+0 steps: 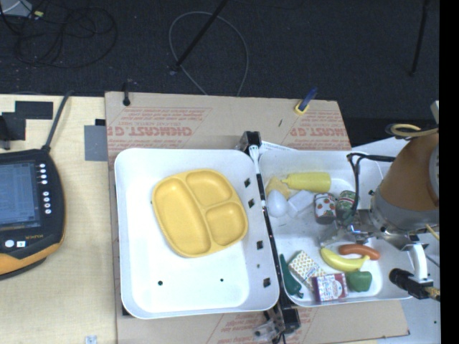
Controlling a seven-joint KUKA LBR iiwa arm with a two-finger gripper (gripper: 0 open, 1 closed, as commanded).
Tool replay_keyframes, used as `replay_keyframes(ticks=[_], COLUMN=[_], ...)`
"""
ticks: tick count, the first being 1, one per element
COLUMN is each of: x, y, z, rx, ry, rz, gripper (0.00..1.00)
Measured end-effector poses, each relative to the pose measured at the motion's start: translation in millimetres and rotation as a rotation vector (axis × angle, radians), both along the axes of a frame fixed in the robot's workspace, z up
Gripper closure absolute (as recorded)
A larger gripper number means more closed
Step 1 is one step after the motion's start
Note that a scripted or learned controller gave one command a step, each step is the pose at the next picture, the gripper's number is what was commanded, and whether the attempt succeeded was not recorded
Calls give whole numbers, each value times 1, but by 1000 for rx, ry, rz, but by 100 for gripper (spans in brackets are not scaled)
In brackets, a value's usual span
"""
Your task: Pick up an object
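While the arm (412,181) reaches in from the right, its gripper (349,229) is seen low in the right bin (301,163) above a banana (342,260); open or closed cannot be told. 1 yellow tray (199,211) is seen in the left bin (136,264).
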State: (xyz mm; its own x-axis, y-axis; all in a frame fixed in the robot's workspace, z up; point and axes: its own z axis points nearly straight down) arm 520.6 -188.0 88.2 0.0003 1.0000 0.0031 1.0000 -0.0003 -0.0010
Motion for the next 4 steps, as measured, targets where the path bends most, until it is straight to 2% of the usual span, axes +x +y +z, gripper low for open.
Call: replay_keyframes(ticks=[1, 2, 3, 4], x=[-44, 12, 108, 66], y=[56, 147, 89, 56], z=[2, 105, 128, 51], rx=[-13, -1, -6, -1], ry=[-11, -9, -7, 11], rz=[-4, 10, 2, -4], gripper=[0, 0, 0, 0])
